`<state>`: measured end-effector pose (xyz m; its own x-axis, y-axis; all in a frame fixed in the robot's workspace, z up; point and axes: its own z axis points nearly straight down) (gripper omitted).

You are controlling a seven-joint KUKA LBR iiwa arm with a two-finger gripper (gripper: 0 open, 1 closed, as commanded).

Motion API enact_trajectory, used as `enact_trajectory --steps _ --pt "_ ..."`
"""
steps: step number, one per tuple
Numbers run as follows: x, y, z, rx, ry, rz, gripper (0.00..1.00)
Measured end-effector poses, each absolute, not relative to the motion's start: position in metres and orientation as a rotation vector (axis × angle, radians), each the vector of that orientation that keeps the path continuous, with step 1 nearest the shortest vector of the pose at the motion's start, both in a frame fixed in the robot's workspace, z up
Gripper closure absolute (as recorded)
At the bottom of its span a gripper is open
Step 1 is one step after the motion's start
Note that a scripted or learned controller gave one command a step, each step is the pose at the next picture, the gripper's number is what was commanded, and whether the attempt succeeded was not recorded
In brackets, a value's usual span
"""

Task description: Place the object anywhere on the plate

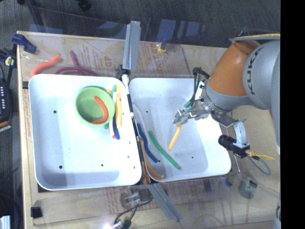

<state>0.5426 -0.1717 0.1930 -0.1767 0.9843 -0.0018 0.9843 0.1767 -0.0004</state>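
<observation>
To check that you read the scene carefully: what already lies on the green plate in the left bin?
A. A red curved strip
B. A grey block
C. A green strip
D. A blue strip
A: a red curved strip lies across the green plate, while the blue strip and green strip lie in the right bin.

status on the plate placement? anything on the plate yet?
Done: a red strip already curves across the green plate in the left bin.
In hand: the hand hangs over the right bin with a yellow strip dangling from its fingers, upper end pinched.
Left: carry it across to the left bin and set it on the plate. Green and blue strips lie in the right bin.
</observation>
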Motion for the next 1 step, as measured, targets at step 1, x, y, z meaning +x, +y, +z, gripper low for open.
enact_trajectory --steps 1 --pt "0.5426 -0.1717 0.1930 2.015 2.409 -0.002 0.00"
